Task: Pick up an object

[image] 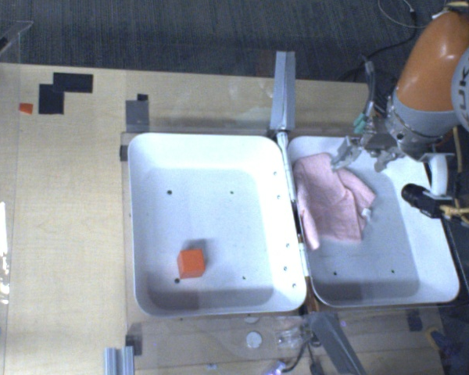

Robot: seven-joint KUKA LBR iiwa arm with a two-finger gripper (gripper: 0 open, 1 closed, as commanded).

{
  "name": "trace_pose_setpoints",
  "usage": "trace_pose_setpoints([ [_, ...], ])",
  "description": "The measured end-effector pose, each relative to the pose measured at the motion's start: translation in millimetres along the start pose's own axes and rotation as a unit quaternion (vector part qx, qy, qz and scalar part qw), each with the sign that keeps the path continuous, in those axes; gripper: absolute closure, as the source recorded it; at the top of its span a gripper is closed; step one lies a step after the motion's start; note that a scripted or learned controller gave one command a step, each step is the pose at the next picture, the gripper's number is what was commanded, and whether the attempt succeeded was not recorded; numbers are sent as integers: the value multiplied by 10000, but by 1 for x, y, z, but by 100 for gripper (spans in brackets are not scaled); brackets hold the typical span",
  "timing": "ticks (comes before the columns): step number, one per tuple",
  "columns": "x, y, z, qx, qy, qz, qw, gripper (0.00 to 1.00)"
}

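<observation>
A crumpled pink cloth [328, 200] lies in the right bin [391, 280], against its left wall. A small orange cube [191, 262] sits in the left bin [219, 162], near the front left. My gripper [364, 156] hangs over the far part of the right bin, just above and right of the cloth's top corner. Its fingers [345, 155] stand apart with nothing between them, so it is open. The left finger is close to the cloth's upper edge.
A grey metal post [282, 92] rises at the back between the two bins. Black flat shapes [62, 91] and a small orange tag [26, 108] lie on the wooden bench at the far left. The arm's orange band [438, 61] is at the upper right.
</observation>
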State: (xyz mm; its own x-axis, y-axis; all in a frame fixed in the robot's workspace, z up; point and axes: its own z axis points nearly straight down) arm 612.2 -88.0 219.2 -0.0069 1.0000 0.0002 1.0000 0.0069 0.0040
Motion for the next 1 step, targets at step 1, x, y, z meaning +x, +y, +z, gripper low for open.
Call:
trace_pose_setpoints([
  [1,-45,-1,122,-29,-6,59,10000,0],
])
